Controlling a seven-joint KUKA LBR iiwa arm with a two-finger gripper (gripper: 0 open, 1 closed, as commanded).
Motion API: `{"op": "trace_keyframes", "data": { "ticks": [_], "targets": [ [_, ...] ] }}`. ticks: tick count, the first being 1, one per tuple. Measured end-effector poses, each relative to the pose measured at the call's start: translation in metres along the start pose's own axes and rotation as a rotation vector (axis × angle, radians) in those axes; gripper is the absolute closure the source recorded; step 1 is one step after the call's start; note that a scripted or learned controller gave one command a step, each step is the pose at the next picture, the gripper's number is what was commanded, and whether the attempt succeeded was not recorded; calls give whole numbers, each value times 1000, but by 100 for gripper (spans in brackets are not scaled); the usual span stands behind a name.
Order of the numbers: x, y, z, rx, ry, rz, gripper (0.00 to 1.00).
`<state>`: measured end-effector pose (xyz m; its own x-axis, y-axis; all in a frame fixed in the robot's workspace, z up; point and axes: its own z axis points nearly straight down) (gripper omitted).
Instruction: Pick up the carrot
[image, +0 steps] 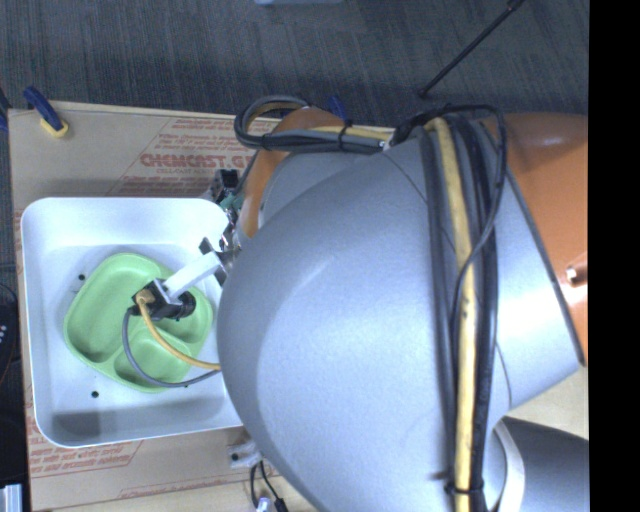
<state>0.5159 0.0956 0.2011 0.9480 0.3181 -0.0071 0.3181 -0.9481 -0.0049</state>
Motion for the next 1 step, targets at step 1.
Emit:
{"op": "trace_keyframes", "data": {
  "ticks": [1],
  "targets": [
    [-42, 19, 10, 1, 1, -367, 100]
  ]
}}
